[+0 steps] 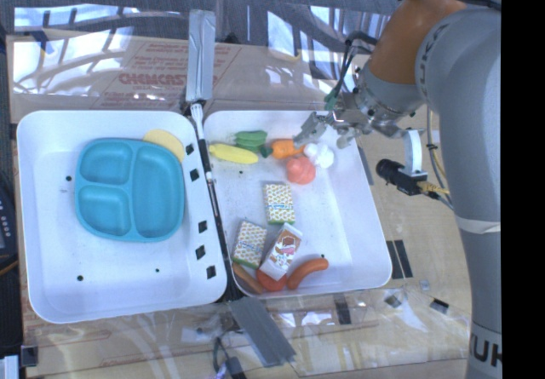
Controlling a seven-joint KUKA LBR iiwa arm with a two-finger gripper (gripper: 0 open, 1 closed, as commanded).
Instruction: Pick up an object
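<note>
At upper right of the frame, the gripper [317, 129] is seen above the right bin [362, 224]. Its grip cannot be told (fingers blurred). A white ball [318, 152] lies just below.

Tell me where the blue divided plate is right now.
The blue divided plate lies in the left white bin, toward its upper middle, with a yellow round object touching its upper right corner.
</note>
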